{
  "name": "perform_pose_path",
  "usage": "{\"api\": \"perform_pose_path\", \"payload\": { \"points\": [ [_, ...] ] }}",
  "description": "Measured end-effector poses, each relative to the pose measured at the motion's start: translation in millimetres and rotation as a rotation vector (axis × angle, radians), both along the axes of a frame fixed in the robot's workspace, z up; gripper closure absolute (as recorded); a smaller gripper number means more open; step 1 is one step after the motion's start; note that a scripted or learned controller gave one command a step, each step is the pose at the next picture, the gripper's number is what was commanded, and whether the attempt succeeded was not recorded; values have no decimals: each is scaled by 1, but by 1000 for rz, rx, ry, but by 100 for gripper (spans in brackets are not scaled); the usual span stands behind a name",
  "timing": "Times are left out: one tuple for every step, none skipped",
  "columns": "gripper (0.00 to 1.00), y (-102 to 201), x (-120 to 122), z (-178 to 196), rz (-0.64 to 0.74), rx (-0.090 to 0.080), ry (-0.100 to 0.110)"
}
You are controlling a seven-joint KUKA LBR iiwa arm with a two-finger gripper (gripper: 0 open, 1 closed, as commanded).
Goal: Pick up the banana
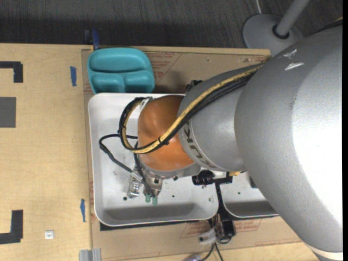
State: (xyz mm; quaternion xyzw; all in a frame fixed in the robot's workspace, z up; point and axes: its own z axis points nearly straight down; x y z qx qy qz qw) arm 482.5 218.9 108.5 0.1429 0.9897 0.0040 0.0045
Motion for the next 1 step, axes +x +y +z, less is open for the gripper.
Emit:
{"api": "perform_pose_path", "payload": {
  "points": [
    [100, 1, 1, 10, -1, 2, -4]
  ]
}}
